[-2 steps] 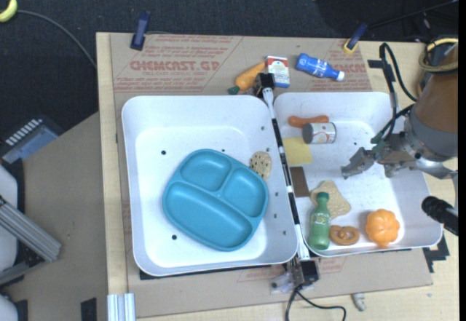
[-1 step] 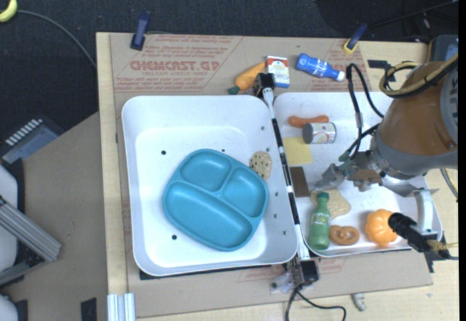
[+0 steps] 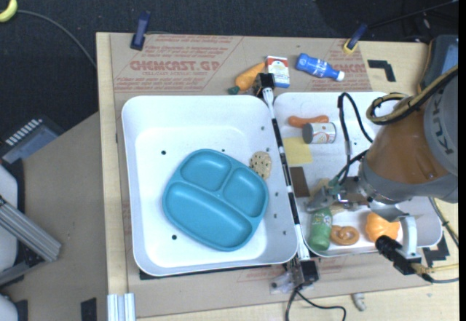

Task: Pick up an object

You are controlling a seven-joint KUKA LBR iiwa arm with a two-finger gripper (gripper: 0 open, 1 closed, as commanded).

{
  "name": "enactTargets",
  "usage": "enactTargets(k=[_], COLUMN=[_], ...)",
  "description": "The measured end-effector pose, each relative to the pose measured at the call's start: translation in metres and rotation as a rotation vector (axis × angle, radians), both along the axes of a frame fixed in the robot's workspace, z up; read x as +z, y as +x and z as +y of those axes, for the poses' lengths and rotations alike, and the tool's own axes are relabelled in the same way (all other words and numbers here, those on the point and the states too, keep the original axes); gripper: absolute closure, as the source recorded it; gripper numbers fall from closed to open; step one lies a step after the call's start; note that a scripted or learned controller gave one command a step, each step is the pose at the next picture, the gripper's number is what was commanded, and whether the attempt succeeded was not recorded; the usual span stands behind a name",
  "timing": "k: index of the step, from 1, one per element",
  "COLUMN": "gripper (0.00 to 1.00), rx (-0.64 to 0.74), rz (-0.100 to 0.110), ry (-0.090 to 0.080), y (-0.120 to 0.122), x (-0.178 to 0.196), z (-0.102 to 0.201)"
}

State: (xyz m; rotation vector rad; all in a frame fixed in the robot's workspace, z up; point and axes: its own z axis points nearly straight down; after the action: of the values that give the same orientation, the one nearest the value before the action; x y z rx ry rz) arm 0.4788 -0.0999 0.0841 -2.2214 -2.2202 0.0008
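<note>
The right bin (image 3: 320,105) holds an orange sausage (image 3: 306,121), a small grey can (image 3: 320,133), a yellow square slice (image 3: 296,151), a dark brown bar (image 3: 298,180), a green bottle (image 3: 320,231), a glazed donut (image 3: 345,235) and an orange fruit (image 3: 380,226). My gripper (image 3: 325,200) hangs low over the front of this bin, just above the green bottle and left of the donut. The arm's orange band and wrist cover the middle of the bin. I see nothing clearly held between the fingers.
The left bin (image 3: 145,123) holds a blue divided plate (image 3: 215,198) and a round cookie (image 3: 261,162) by its right wall. Behind the bins on the board lie a blue bottle (image 3: 319,67), a small carton (image 3: 277,70) and an orange toy (image 3: 250,76). Black cable loops over the right bin.
</note>
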Motion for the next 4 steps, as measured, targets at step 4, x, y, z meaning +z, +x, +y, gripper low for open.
enactTargets(k=[4], gripper=[0.00], rx=[0.001], rz=[0.001], ry=[0.000], y=[0.158], x=[0.100], z=[0.015])
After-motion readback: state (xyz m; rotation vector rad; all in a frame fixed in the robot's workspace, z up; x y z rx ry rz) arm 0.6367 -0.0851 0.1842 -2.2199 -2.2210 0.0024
